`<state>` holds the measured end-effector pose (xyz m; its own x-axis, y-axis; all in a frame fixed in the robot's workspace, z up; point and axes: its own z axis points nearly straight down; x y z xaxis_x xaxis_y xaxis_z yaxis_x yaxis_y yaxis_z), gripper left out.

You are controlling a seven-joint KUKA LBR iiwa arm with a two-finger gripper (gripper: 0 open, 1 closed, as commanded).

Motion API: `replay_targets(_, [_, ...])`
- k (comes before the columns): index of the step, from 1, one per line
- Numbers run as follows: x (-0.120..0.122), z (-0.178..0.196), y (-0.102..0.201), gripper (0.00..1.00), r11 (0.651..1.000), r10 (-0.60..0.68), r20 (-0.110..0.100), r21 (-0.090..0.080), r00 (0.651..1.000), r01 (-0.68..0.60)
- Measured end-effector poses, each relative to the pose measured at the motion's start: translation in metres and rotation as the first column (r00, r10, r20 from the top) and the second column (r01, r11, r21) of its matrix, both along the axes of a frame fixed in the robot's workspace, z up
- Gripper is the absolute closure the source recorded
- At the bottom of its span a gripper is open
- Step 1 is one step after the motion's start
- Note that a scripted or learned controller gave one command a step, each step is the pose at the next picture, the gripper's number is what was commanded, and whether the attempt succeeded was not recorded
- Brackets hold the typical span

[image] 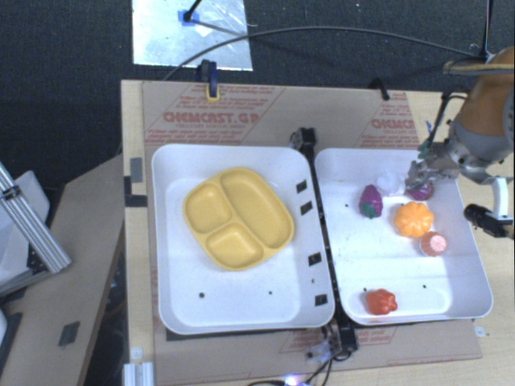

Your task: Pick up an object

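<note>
Right-hand bin (463, 296), contents: purple eggplant-like toy (370, 201) toward the bin's middle rear; orange pumpkin-shaped toy (414, 219) just beside it to the right; small pink-and-cream round piece (433, 244) touching or nearly touching the pumpkin's lower right; red pepper-like toy (381, 301) well apart, near the front wall; a second purple piece (419, 190) at the rear, directly under the gripper (422, 175). Left-hand bin (169, 296): yellow three-compartment tray (238, 217), lying flat. Handling, by judgement: likely hollow plastic play food, light, stiff, smooth and rounded, prone to squirt out of a pinch; best taken across the widest middle, jaws squarely opposed. Arm pose: reaching in from the right, wrist low over the rear of the right-hand bin, tool pointing down at the second purple piece. Finger state: too blurred to tell, possibly closing on that piece, nothing confirmably held.
</note>
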<state>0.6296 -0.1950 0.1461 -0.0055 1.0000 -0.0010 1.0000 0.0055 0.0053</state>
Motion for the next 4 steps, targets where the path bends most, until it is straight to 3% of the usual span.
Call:
replay_targets(2, [-0.008,0.111,0.002,1.0,1.0,0.001,0.002,-0.001,1.0,-0.001])
replay_targets(3, [-0.007,0.141,0.002,1.0,1.0,0.002,0.001,-0.001,1.0,-0.002])
replay_targets(4, [-0.026,0.143,0.049,1.0,1.0,0.003,-0.004,0.002,1.0,-0.003])
